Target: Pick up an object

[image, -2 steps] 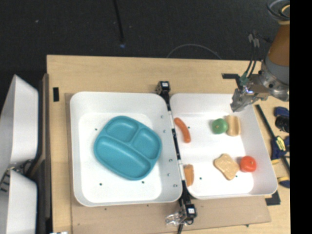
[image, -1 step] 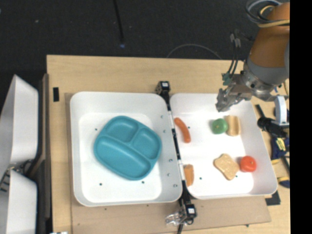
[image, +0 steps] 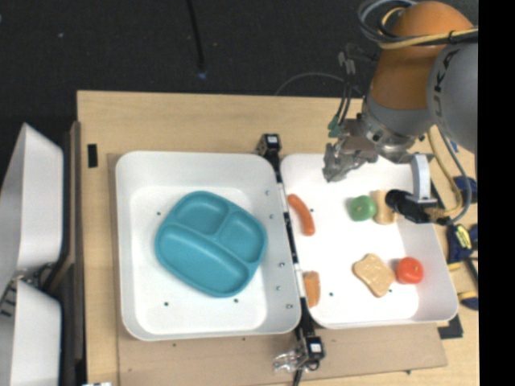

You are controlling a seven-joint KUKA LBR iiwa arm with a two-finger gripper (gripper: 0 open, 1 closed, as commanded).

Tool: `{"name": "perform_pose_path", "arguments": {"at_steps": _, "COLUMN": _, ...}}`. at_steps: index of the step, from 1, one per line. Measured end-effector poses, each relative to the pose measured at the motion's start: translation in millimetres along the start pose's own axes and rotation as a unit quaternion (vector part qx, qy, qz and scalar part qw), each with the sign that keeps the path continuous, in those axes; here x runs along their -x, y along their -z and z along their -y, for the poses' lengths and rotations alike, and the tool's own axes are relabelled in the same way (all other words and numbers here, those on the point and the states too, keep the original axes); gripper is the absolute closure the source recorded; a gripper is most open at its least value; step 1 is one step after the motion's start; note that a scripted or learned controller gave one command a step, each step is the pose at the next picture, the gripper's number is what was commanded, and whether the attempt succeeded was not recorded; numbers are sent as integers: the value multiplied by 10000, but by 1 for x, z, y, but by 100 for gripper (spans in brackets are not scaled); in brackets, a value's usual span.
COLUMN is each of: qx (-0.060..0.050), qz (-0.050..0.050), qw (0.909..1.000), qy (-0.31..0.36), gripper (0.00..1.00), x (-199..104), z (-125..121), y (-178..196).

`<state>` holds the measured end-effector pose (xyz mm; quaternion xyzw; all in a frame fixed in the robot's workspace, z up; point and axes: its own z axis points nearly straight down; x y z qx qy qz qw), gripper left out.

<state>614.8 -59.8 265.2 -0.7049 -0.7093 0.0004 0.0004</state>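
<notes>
My gripper (image: 339,166) hangs over the back left part of the right bin (image: 338,316), with nothing seen in it. Below it and to the left lies an orange sausage (image: 302,214). A green round piece (image: 362,207) sits to the gripper's lower right, with a small tan piece (image: 385,211) touching its right side. Nearer the front lie a slice of toast (image: 373,274) and a red tomato (image: 409,270) side by side. A small orange piece (image: 311,288) rests against the bin's left wall.
The left bin (image: 141,312) holds a teal divided plate (image: 211,242). A raised divider with clamps runs between the two bins. Wooden bench surrounds them, with white containers at the far left.
</notes>
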Motion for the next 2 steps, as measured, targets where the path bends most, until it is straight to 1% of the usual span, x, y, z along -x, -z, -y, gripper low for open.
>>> {"name": "perform_pose_path", "arguments": {"at_steps": 1, "qx": -3, "qz": -1, "qw": 10000, "qy": 2, "gripper": 100, "x": -56, "z": -9, "y": -13}}
{"name": "perform_pose_path", "arguments": {"at_steps": 2, "qx": 18, "qz": -5, "qw": 10000, "qy": 9, "gripper": 100, "x": -116, "z": -27, "y": -13}}
